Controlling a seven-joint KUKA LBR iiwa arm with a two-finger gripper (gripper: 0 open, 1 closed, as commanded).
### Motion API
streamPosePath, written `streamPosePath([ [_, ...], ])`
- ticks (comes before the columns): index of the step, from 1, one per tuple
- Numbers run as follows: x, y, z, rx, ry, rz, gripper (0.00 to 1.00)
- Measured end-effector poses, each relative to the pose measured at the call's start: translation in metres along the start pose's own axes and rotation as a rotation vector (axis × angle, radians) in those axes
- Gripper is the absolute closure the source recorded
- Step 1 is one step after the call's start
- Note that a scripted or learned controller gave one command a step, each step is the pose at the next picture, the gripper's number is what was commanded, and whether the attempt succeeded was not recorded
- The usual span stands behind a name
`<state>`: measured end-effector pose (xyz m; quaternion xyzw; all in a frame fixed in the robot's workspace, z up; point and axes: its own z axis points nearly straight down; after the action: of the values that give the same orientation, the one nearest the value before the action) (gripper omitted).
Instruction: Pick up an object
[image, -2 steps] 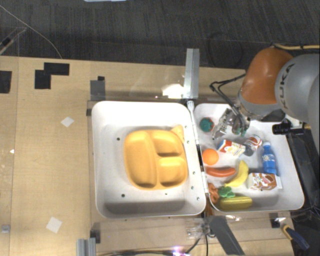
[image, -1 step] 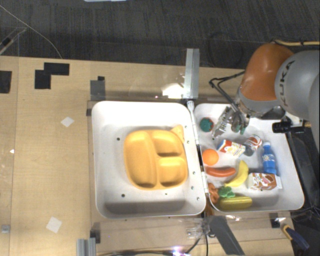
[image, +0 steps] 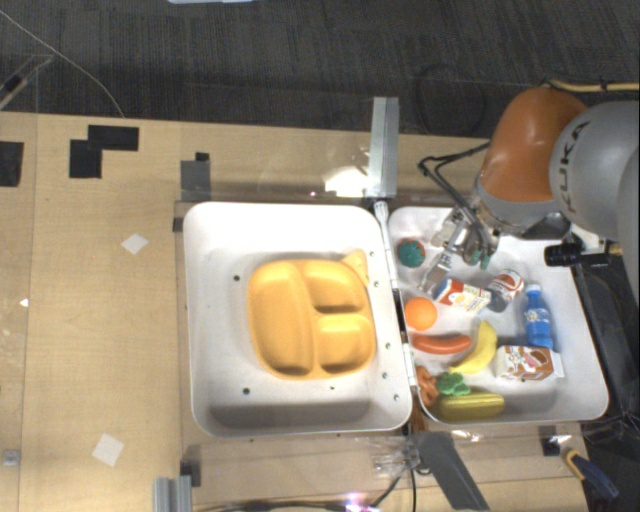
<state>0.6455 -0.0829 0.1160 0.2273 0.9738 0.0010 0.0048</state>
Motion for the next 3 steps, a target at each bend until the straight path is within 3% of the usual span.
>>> streamPosePath([
  [1,-0.014,-0.005,0.028,0.003,0.009,0.064,0.00],
  [2,-0.019,-0.001,0.012,-0.005,-0.012,0.058,1.00],
  [3,-0.016,-0.002,0.014,-0.002,-0.002,0.056,0.00],
])
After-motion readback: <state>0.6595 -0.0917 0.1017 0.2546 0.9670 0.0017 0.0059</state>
